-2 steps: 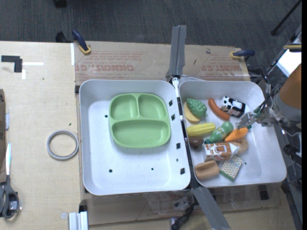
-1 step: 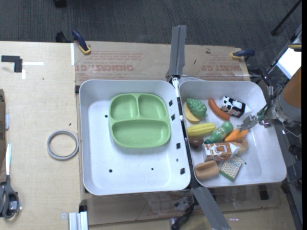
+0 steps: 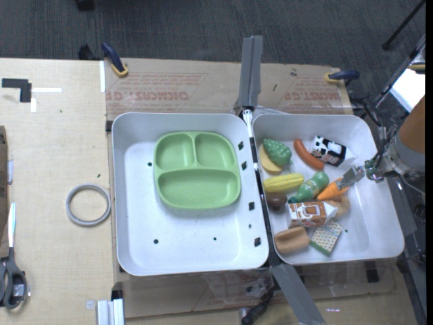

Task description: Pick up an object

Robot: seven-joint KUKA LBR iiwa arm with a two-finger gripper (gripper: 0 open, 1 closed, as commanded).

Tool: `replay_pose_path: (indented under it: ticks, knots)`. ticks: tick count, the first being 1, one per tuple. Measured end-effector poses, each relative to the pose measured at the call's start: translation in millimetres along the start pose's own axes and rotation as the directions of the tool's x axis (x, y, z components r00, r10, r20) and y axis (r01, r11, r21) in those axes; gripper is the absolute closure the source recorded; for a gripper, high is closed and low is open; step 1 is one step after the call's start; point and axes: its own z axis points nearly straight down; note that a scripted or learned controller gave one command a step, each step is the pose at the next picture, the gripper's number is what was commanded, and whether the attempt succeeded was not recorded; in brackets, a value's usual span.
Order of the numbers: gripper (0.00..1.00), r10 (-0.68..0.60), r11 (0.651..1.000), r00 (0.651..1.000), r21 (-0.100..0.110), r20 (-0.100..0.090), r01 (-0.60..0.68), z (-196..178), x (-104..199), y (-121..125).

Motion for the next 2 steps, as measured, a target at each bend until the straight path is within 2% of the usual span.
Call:
replay_pose_path:
  ticks: [1,2]
  knots:
    - [0.0,-0.034,0.999,0.999,-0.007,0.011,0.035,0,5,-3]
    - [0.0,-0.194,0.979,0.979,0.055,-0.062,0.198,-31,5,-49]
